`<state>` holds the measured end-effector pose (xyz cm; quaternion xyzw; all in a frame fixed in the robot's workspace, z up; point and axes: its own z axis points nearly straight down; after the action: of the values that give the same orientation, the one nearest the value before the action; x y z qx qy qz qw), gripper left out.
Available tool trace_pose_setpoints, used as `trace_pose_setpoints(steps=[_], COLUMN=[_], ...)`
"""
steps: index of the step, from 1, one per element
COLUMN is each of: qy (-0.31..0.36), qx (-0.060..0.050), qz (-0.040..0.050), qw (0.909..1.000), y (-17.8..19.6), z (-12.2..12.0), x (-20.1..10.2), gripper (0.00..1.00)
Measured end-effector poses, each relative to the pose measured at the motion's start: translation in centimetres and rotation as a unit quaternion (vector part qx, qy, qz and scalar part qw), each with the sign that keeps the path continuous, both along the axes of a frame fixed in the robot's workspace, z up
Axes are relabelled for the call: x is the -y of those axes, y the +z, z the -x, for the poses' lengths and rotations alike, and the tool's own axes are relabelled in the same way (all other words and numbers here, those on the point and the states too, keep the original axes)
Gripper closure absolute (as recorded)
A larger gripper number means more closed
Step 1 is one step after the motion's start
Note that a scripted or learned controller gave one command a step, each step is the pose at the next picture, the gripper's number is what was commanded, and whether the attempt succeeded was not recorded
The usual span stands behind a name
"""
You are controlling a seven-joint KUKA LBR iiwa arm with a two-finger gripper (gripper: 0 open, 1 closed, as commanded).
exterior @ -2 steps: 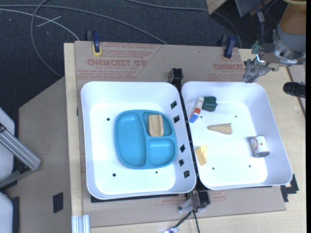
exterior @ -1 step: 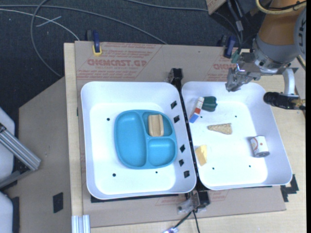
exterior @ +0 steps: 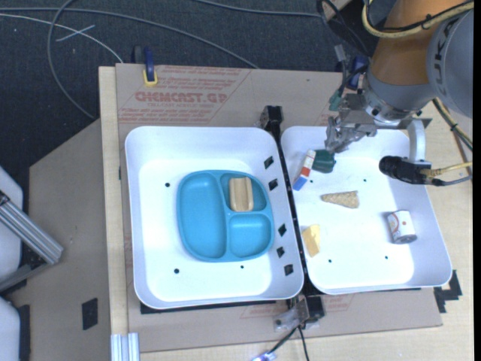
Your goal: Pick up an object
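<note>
My gripper [exterior: 335,143] hangs over the far left part of the right bin [exterior: 421,273]. A small dark green object [exterior: 324,162] lies right under its tip, and I cannot tell whether they touch. Just left of that lies a white tube with red and blue ends [exterior: 304,171]. A tan wedge [exterior: 340,198] rests near the bin's middle. At the near left is a yellow block [exterior: 311,241]. A small white can with a red band [exterior: 400,226] lies on its side at the right.
The left bin [exterior: 150,277] holds a blue divided plate [exterior: 203,216] with a tan piece [exterior: 240,194] in its far right compartment. A black divider with clips [exterior: 279,194] runs between the bins. The arm's orange band [exterior: 409,36] looms over the far right corner.
</note>
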<state>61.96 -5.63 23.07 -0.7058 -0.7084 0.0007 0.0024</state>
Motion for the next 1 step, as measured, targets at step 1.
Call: trace_pose_setpoints(steps=[1], qy=[0.001], qx=[0.001], qz=[-0.0005], qw=[1.0], y=[1.01], z=[1.87], x=[-5.16], gripper=[1.0])
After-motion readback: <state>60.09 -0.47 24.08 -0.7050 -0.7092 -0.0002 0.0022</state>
